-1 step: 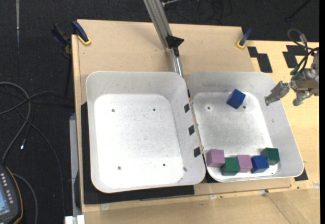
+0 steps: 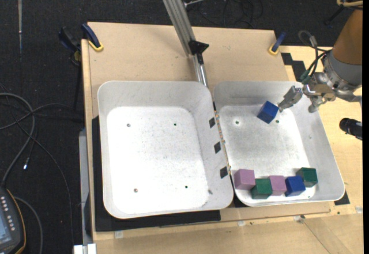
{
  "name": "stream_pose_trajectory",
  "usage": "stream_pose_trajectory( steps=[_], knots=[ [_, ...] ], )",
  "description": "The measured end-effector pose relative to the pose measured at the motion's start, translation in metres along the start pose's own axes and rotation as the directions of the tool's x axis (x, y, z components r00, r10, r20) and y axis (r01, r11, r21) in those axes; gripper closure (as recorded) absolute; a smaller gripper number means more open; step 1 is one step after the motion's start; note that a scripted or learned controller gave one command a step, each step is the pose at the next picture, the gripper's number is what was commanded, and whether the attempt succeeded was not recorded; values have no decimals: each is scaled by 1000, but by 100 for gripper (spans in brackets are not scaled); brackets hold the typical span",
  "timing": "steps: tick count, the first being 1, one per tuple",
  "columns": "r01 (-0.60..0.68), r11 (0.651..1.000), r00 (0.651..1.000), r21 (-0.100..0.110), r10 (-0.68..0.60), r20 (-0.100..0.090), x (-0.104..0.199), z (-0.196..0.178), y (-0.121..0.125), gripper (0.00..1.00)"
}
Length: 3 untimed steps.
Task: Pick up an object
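Note:
A blue cube (image 2: pixel 268 112) lies tilted in the back part of the right bin (image 2: pixel 265 149). My gripper (image 2: pixel 300 103) hangs over that bin's back right corner, just right of the cube. Its two fingers are spread apart with nothing between them, and the left fingertip (image 2: pixel 285 103) reaches to the cube's right edge. Several more cubes sit in a row along the bin's front edge: a pink cube (image 2: pixel 244 178), a green cube (image 2: pixel 262 188), a second pink cube (image 2: pixel 277 184), a second blue cube (image 2: pixel 294 185) and a second green cube (image 2: pixel 308 176).
The left bin (image 2: pixel 155 143) stands beside the right one. A slanted metal pole (image 2: pixel 179 11) comes down from the back to the gap between the bins. Clamps (image 2: pixel 92 40) sit at the bench's back corners.

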<state>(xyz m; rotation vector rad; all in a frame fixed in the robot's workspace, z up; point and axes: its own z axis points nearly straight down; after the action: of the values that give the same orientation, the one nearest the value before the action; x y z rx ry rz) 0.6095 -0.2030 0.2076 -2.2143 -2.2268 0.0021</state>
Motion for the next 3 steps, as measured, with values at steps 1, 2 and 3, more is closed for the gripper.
stream_pose_trajectory(
  steps=[1,2,3],
  knots=[
    [-1,1000,1000,4,1,-2,34,117,23,0],
    [-1,1000,1000,-6,1,1,53,112,45,0],
    [-1,1000,1000,-5,1,2,52,102,45,100]
  ],
)
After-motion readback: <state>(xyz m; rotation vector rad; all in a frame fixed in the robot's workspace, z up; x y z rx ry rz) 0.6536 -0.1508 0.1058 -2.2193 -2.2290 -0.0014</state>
